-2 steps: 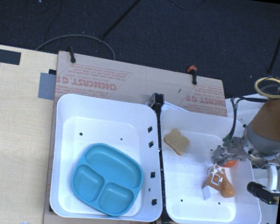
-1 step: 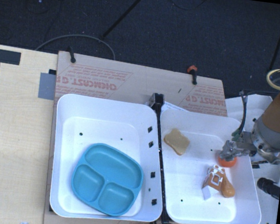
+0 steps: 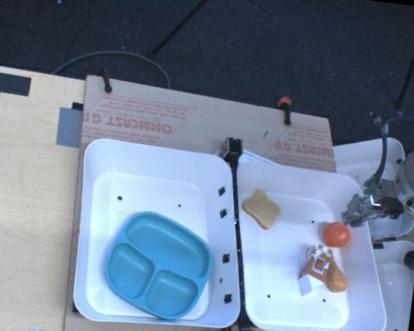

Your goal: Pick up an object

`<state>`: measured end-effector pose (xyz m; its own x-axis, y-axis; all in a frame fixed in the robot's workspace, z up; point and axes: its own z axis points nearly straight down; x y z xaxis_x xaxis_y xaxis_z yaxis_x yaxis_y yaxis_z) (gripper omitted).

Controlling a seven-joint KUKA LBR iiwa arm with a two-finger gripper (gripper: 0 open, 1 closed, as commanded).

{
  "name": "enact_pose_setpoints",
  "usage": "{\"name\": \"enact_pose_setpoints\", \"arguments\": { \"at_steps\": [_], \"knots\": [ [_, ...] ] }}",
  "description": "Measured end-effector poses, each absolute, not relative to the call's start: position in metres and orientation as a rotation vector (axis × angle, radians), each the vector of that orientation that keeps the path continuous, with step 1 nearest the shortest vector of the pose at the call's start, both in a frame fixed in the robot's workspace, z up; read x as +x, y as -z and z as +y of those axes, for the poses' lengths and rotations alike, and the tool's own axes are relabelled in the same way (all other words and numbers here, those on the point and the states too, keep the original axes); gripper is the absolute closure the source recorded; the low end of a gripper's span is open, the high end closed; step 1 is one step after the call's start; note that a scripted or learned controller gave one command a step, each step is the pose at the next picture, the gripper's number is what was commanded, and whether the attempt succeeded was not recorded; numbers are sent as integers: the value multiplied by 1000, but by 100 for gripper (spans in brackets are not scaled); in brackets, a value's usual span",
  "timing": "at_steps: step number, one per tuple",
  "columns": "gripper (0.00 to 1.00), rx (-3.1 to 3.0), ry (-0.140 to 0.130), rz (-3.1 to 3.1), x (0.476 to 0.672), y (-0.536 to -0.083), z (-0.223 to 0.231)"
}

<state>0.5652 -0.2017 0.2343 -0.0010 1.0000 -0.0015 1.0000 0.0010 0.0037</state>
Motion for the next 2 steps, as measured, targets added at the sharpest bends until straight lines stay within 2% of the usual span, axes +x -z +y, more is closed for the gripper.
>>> {"name": "enact_pose_setpoints", "arguments": {
  "at_steps": [1, 2],
  "knots": [
    [100, 2217, -3, 2220, 567, -298, -203],
    [100, 2219, 0, 2229, 559, -299, -149]
  ]
}}
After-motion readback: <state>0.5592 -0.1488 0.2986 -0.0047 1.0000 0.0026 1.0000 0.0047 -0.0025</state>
